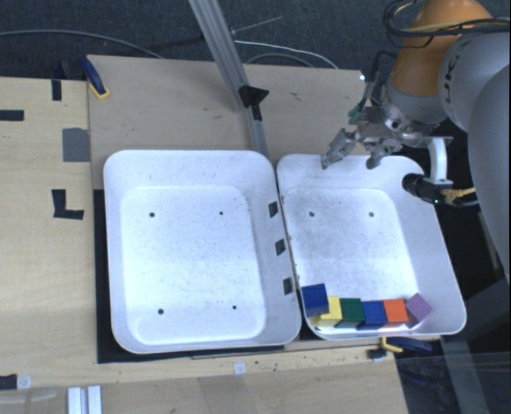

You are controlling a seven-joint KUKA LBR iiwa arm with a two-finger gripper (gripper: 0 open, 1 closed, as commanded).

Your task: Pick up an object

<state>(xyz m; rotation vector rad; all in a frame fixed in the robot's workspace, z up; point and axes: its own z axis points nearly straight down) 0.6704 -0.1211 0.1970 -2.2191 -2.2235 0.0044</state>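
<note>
- Pale wooden bench (186, 89) carries two shallow white plastic bins, left bin (186, 257) and right bin (367, 231).
- Small coloured blocks (358, 310) (blue, yellow, green, orange, purple) line the right bin's near edge.
- Two-finger gripper (354, 155) hovers over that bin's far edge, fingers spread, nothing between them.
- Step: approach, no pick yet. Next: travel to the near edge, descend on one block.

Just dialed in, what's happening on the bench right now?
The gripper hangs open over the far edge of the right bin, holding nothing. The things to pick sit in a row along that bin's near edge: a blue block, a yellow block, a green block, a second blue block, an orange block and a purple block. No pick has been made yet.
</note>
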